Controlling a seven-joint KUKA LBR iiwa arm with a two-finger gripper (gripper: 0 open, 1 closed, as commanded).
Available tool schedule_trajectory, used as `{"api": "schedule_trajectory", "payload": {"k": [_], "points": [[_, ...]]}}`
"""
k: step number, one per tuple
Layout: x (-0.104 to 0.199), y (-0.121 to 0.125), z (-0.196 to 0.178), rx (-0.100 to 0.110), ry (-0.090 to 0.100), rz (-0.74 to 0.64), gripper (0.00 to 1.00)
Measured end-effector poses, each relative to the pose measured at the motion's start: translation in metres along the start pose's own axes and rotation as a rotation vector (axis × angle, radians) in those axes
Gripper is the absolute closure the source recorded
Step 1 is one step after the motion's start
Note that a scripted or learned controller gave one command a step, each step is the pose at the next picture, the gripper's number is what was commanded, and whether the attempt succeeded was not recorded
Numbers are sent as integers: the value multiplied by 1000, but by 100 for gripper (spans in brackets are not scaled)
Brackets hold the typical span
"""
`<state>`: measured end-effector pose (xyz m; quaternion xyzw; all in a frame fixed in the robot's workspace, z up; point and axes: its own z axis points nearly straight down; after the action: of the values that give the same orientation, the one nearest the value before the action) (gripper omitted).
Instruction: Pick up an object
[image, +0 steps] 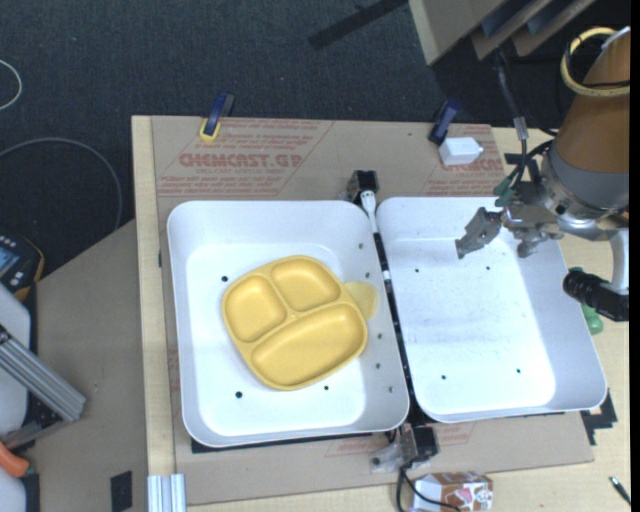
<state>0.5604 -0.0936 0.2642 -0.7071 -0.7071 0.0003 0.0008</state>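
A yellow plate (293, 322) with three compartments lies flat in the left bin (190, 250), slightly right of its middle. A paler yellow piece (363, 297) pokes out from under the plate's right edge. My gripper (500, 238) hangs over the far right part of the right bin (480, 400), well away from the plate. Its two fingers (474, 234) are spread apart and there is nothing between them.
A small white block (460, 151) and two blue clamps (215, 115) sit on the cardboard behind the bins. A black clip (364, 184) stands at the far end of the seam between the bins. Something green (595, 322) lies at the right bin's right rim.
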Motion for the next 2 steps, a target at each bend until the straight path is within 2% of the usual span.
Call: {"api": "schedule_trajectory", "payload": {"k": [1, 2], "points": [[74, -33, -81, -5, 0, -5, 0], [130, -65, -232, -22, 4, -9, 0]]}}
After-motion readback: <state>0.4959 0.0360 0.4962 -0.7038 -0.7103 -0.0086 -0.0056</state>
